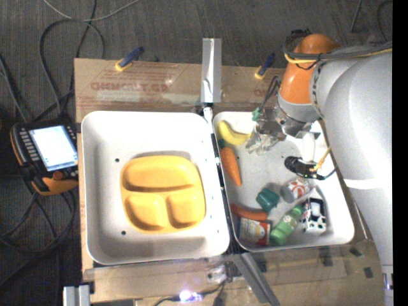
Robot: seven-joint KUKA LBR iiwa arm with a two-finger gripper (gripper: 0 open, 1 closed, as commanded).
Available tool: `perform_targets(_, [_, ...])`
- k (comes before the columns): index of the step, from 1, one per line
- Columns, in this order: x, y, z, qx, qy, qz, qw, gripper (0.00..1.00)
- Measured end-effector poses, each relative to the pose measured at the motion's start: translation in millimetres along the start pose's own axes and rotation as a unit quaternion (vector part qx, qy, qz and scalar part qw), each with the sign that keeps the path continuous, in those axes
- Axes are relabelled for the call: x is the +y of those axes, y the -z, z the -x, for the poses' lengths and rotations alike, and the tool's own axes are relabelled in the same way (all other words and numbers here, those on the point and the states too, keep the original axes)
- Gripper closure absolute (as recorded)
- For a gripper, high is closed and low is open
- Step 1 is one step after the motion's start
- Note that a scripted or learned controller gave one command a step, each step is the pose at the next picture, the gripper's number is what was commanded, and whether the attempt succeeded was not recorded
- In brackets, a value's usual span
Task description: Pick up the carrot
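Carrot (230, 166): lies against the left wall of the right bin (338, 234), just below the banana (229, 134). Tool (261, 140): hovers beside it; whether spread, cannot tell. Risk: the wall may block one finger, or the banana gets grabbed.

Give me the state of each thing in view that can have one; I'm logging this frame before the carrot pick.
carrot: lying flat along the right bin's left wall, not gripped.
banana: lying at the bin's top left, beside the gripper.
gripper: low over the right bin, nothing visibly between its fingers.
yellow tray: right side up in the left bin.
handheld screen: lit.
soda can: on its side.
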State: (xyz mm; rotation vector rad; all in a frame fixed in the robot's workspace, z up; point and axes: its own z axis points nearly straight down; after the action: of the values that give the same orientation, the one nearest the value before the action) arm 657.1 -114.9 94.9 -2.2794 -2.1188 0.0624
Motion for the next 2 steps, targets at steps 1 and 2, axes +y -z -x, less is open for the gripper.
perform_targets(1, [-42.4, 90.0, -22.7, 0.005, 0.001, 0.024, 0.9997, 1.00])
perform_targets(2, [-43.0, 97.9, -23.3, 0.005, 0.001, 0.022, 0.9997, 1.00])
